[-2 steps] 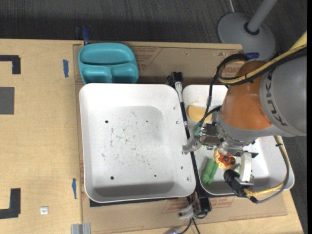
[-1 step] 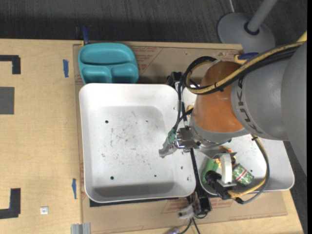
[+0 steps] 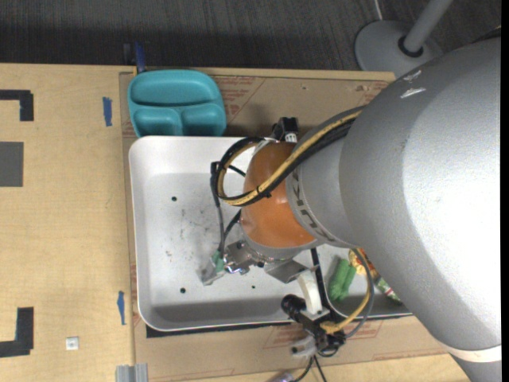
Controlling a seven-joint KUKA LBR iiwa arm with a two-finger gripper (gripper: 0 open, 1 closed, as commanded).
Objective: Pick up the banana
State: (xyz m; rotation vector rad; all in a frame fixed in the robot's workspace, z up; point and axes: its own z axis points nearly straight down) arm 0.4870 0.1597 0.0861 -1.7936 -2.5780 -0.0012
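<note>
My gripper (image 3: 217, 267) is down low over the floor of the left white bin (image 3: 163, 205), near its front middle. A small green-tinted bit sits right at its tip; I cannot tell what it is. The orange band (image 3: 270, 201) and the thick grey arm (image 3: 413, 197) cover the right part of this bin and most of the right bin. A sliver of yellow (image 3: 359, 258) peeks out beside the arm; it may be the banana or only the yellow cable.
A teal divided tray (image 3: 176, 102) stands just behind the left bin. A green object (image 3: 342, 278) lies in the right bin next to the arm. Black and yellow cables (image 3: 231, 169) loop off the wrist. Cardboard bench spreads to the left.
</note>
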